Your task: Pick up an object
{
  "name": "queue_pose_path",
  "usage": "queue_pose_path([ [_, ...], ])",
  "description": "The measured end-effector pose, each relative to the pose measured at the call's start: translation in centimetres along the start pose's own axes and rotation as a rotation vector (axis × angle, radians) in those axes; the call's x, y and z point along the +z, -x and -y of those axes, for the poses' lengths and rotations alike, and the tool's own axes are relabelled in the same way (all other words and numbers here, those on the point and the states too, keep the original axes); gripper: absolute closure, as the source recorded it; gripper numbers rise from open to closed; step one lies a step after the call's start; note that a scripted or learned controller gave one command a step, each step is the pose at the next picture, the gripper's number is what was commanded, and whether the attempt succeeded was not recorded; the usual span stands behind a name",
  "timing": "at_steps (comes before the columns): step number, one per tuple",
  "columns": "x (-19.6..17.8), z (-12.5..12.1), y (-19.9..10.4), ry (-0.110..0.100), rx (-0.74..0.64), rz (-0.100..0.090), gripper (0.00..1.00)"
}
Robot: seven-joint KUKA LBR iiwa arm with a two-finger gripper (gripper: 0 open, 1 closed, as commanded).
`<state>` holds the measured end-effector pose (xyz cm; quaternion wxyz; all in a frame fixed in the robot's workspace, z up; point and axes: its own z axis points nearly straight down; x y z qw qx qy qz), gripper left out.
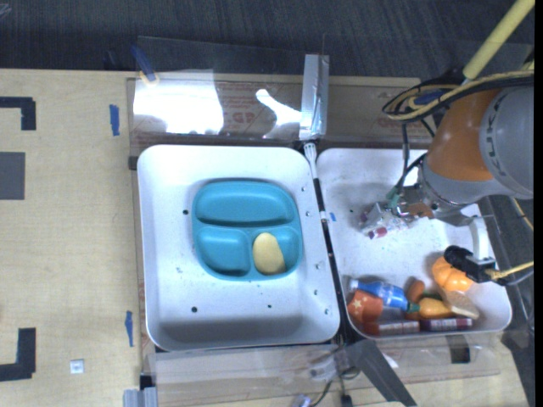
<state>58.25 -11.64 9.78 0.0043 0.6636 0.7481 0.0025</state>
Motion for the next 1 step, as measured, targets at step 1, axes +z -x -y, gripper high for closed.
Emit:
queue_pose_path([
  [1, -9.06, -0.77, -7.69, -0.001, 0.06, -0.004, 1.0],
])
